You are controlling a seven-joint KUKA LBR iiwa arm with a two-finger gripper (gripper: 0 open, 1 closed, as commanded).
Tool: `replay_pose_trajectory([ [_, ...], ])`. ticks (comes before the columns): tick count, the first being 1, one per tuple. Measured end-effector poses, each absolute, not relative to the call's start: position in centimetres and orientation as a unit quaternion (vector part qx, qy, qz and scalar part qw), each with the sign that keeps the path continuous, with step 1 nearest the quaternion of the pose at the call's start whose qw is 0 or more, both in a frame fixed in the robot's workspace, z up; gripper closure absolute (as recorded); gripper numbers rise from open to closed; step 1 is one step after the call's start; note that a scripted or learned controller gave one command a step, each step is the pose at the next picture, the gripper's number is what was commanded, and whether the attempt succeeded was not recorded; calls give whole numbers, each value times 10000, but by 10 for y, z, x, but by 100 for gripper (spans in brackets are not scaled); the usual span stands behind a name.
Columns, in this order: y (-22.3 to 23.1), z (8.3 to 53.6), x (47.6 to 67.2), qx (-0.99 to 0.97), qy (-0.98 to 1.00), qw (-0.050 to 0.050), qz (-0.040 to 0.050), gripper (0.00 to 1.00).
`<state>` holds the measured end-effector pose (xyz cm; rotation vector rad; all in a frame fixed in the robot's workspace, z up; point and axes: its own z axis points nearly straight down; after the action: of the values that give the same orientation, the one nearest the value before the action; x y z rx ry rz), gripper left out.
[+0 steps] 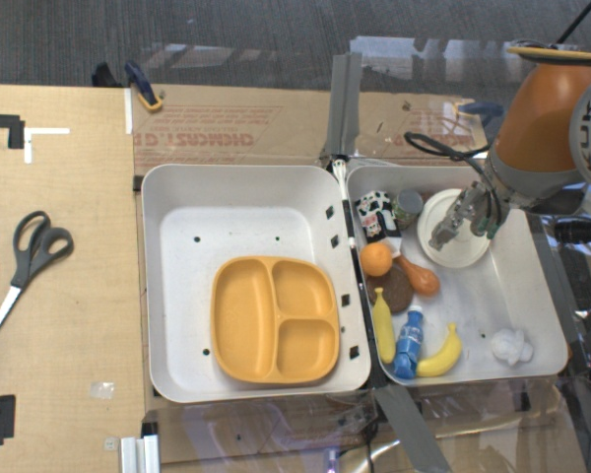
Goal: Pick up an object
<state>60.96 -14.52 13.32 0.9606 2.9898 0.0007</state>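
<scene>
My gripper (464, 231) hangs over the right bin (542, 294), above the white bowl (455, 252) at the bin's back. Its fingers stand open, with nothing between them. To the left of the bowl lie an orange (375, 259), a brown and orange drumstick-shaped toy (410, 278), a black and white toy (375, 212) and a small grey piece (408, 204). Near the bin's front lie a blue bottle (408, 341), two yellow bananas (441, 354) (383, 325) and a white crumpled lump (510, 344).
The left bin (177, 254) holds a yellow divided plate (275, 319). Scissors (25, 264) lie on the wooden bench at far left. A cardboard sheet (236, 126) runs behind the bins. The grey wall between the bins (352, 264) stands close to the objects.
</scene>
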Motion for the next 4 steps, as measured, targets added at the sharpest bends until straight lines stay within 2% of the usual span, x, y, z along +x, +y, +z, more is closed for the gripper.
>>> replay_pose_trajectory([
  [1,-90,242,606,2308,9730,19,1,100],
  [2,-49,192,632,2303,9731,11,1,100],
  [3,-140,298,647,1362,9907,31,-5,100],
  [4,-170,347,628,-356,9994,34,-6,100],
])
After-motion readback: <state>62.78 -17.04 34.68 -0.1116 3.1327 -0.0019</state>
